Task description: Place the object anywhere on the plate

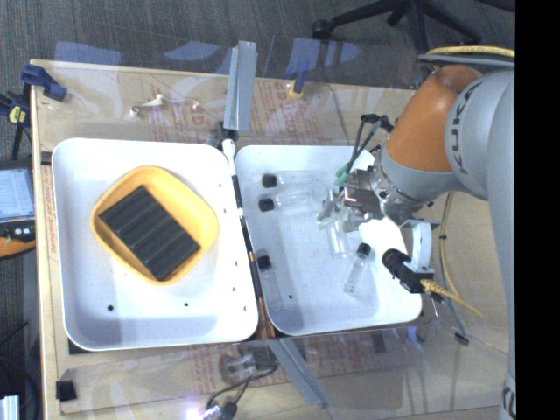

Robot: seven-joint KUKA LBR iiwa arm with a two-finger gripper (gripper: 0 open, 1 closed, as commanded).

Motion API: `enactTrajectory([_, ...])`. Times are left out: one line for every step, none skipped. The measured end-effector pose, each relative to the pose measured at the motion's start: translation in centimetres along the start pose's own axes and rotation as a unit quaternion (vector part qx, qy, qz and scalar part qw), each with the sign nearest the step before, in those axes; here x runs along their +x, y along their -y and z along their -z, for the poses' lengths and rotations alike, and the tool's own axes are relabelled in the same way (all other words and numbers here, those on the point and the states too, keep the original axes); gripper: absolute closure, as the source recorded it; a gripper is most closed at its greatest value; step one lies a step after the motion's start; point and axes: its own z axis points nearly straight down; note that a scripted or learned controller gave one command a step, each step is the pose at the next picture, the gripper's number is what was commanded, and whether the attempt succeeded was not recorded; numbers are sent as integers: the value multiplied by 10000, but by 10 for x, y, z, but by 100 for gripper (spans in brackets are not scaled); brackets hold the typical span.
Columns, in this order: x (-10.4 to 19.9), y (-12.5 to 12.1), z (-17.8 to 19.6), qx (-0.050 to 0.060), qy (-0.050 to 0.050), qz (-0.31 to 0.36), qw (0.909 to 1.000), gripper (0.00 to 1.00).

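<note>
In the right bin [289,318], w/ the arm [455,129] reaching in from your right, the gripper [343,213] sits low over the bin's middle-right area. You can't tell whether it's spread or pressed together: the clear parts there blur into the white floor. Nothing can be seen pinched in it.

Just below the gripper, a clear vial w/ a black cap [358,268] lies on the bin floor, cap end toward the top of the frame, tilted slightly. You see two more clear vials at the bin's upper left: one w/ its black cap near the top [269,181], another just below it [266,204], both lying w/ bodies pointing right. A small black cap or piece [262,262] rests near the left wall, apart from the rest.

In the left bin [79,313], the yellow plate [199,208] sits at centre, turned at a slant, w/ a dark ribbed square pad [147,232] on it. No vial lies on the plate; all are in the other bin, well apart from it.

A grey bar [239,86] stands on the bench [114,94] above the gap between the bins.
</note>
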Motion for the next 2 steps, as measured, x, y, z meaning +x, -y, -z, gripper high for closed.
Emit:
enactTrajectory([72,-3,-32,15,-11,811,9967,100])
enactTrajectory([140,-51,-22,0,-10,1425,9898,100])
